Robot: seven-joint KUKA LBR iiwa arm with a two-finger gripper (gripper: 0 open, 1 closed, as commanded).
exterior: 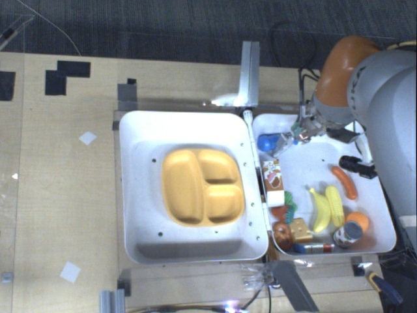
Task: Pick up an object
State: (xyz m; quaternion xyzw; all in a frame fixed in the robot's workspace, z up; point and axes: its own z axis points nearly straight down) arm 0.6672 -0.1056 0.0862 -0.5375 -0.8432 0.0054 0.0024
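Two shallow white bins sit side by side on the light wooden desk [58,194]. The left bin [140,227] carries a yellow divided tray [201,186] lying flat near its middle, with one long compartment on its left side and two smaller ones on its right. The right bin [374,230] holds a scatter of small things. A blue object [267,142] lies in its upper left corner, close against the wall shared with the other bin. The arm [384,109] reaches in from the right, its orange band [339,67] above the wrist, and the pincer [296,133] hangs low over the upper part of the right bin, just to the right of the blue object and very near it; whether they touch cannot be told. How far the pincer is spread cannot be made out either, and nothing is seen held in it. Below the blue object a small printed carton [272,173] lies along the left wall, with a white block [275,198] under it. Further down and to the right lie a banana [319,208] and a yellow corn cob [334,205], side by side, well apart from the pincer. An orange-red sausage [345,181] lies tilted nearer the right wall, and an orange ball [357,223] rests in the lower right corner.
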